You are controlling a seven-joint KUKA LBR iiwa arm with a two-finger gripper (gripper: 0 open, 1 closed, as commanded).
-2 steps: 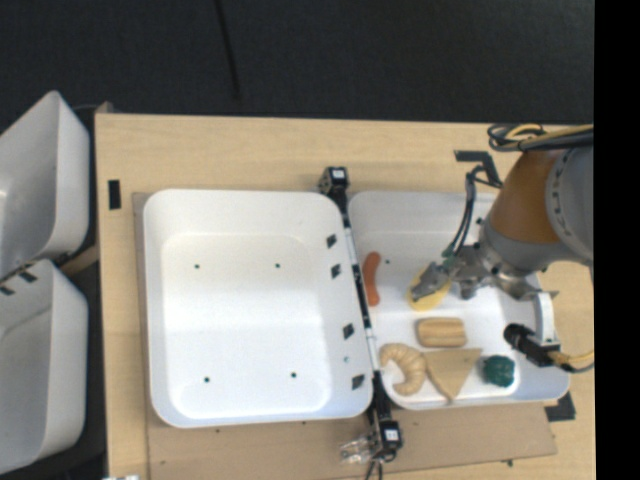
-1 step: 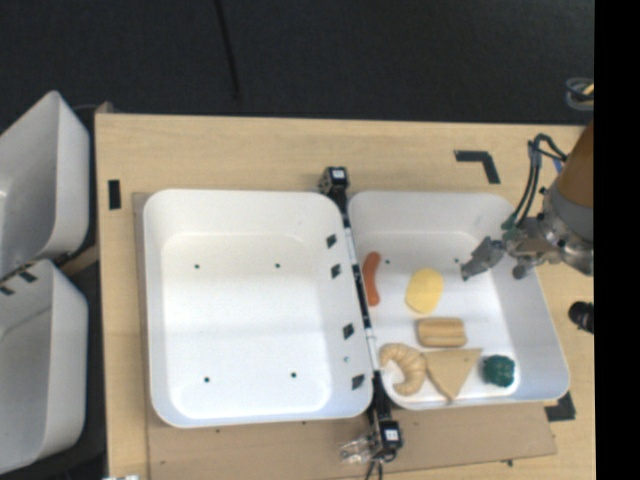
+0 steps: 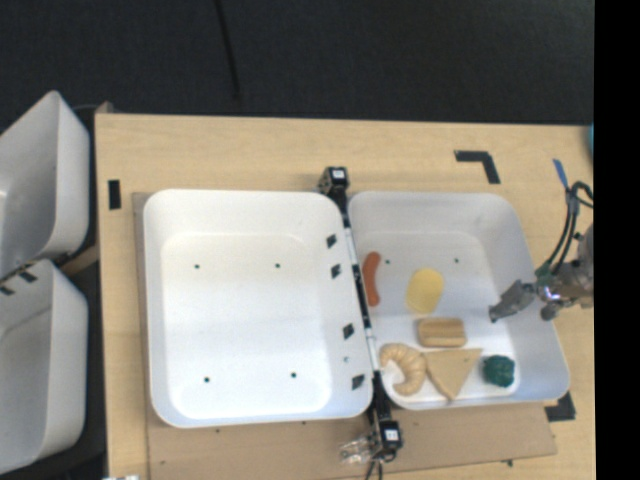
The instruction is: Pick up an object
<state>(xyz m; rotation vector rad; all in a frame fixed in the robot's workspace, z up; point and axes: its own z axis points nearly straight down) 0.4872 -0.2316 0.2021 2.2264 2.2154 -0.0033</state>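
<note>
Five small objects lie in the right white bin (image 3: 505,228), gathered in its nearer half. A slim orange-red sausage-shaped piece (image 3: 372,277) lies lengthwise close to the bin's left wall, just beside the divider between the two bins. To its right, apart from it, sits a pale yellow rounded piece (image 3: 425,289). Just below the yellow piece lies a tan rectangular block like a small bread slice (image 3: 441,332). Along the near wall, a cream curled piece shaped like a croissant (image 3: 402,366) sits in the bin's near-left corner, and a beige triangular wedge (image 3: 453,371) lies just beside it, the two appearing to touch. Right of the wedge, a little apart, sits a small dark green lumpy object (image 3: 498,370).

The grey two-finger gripper (image 3: 520,302) reaches in over the right side of this bin, near its right wall, above and to the right of the green object. Nothing lies between its fingers, and none of the objects touches it. Whether the fingers are apart or together cannot be told at this size and blur. Dark cables (image 3: 568,230) loop above the wrist at the right edge of the wooden bench (image 3: 250,148).

The left white bin (image 3: 160,298) sits alongside, joined along the divider by small black clips (image 3: 333,179).
</note>
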